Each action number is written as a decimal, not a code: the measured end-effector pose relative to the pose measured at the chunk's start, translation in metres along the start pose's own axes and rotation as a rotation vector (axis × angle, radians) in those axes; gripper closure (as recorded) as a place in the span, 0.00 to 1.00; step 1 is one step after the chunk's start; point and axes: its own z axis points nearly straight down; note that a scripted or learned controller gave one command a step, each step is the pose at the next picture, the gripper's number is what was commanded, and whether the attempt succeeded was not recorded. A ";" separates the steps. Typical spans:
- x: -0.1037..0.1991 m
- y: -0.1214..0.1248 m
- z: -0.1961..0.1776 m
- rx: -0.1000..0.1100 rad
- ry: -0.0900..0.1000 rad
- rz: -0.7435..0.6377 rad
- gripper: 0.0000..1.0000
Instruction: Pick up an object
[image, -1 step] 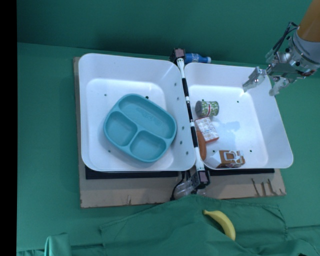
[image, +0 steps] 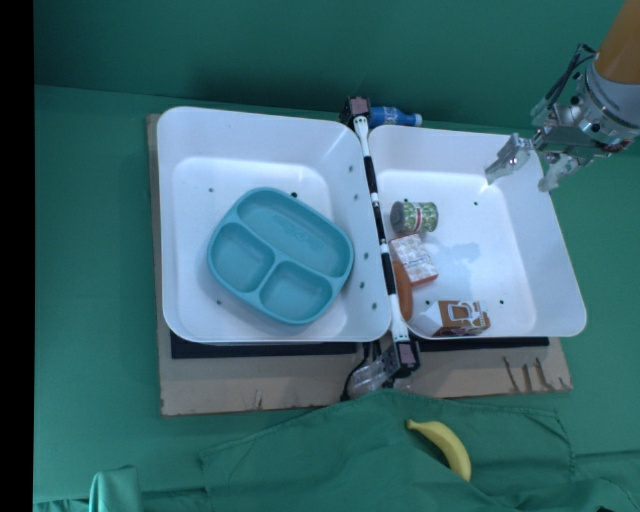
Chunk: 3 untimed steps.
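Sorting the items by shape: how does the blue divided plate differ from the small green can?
The blue divided plate lies flat in the left bin; the small green can lies on its side in the right bin. The plate is far larger and wide and shallow, with three compartments; the can is a short cylinder. The plate is plain blue; the can has a patterned green label. Both lie apart from the tool.

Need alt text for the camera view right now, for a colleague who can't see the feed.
The hand hovers open over the right bin's far right corner, holding nothing. That bin holds a small can, a red-and-white packet and an orange carton near the divider; the left bin holds a teal divided plate.
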 end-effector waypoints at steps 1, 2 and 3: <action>-0.001 0.003 0.061 0.006 0.000 0.001 0.00; 0.004 -0.005 0.115 0.005 0.000 0.000 0.00; 0.003 -0.003 0.161 -0.003 -0.001 0.000 0.00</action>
